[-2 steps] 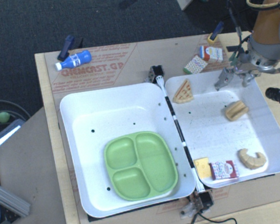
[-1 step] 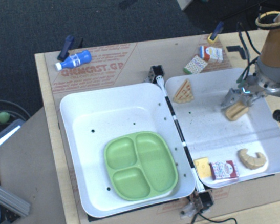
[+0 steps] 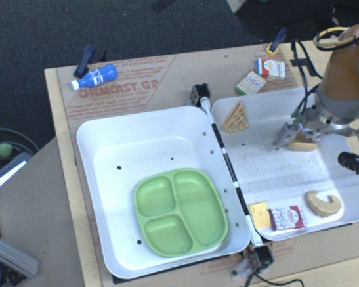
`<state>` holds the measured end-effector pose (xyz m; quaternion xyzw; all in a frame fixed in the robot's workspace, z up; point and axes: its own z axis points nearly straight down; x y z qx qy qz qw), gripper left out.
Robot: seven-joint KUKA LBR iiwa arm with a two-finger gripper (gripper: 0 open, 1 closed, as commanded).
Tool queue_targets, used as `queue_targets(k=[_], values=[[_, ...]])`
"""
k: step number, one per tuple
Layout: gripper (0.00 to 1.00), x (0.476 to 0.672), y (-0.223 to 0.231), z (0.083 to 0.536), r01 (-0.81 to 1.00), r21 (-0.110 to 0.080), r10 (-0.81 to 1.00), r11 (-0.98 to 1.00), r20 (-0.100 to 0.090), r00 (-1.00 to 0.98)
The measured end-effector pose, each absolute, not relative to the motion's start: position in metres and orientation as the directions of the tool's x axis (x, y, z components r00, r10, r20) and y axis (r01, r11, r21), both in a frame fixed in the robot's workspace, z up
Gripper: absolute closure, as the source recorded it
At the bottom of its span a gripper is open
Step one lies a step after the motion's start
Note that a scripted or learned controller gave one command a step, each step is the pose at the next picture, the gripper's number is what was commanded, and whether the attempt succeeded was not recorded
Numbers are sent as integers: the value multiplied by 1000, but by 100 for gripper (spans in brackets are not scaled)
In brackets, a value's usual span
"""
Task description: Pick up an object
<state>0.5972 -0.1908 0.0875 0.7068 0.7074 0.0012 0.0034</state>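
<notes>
Down at the near edge sits the big white plastic bin on the left (image 3: 105, 183), and it holds a green plastic plate with three parts (image 3: 179, 211). Beside it on the right is the other white bin (image 3: 261, 161), which is where the small things lie. A grey robot arm with an orange band (image 3: 346, 83) reaches in from the right, over the far part of that right bin.

At the near edge of the right bin are a yellow cheese block (image 3: 260, 216), a small red and white box (image 3: 287, 217) touching it, and a tan curved toy bread piece (image 3: 324, 202) to the right of them. In the far left corner of that bin is a tan wedge like a slice of pie (image 3: 234, 118).

The gripper (image 3: 296, 135) is low in the right bin. A small flat tan piece (image 3: 303, 144) lies on the bin floor just under and beside the gripper tip. I cannot tell if the gripper is open or closed, and I cannot see anything held in it.

So the job looks like it is only part way done. The arm is down by a thing, but nothing is lifted yet. I think the grab and the lift are both left to do.
</notes>
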Motion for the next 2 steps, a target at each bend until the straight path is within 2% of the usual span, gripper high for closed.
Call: queue_targets(k=[1, 2], values=[[0, 616, -224, 143, 1000, 3, 1000, 0, -2, 0], [0, 612, -167, 130, 1000, -1, 1000, 2, 1, -2]])
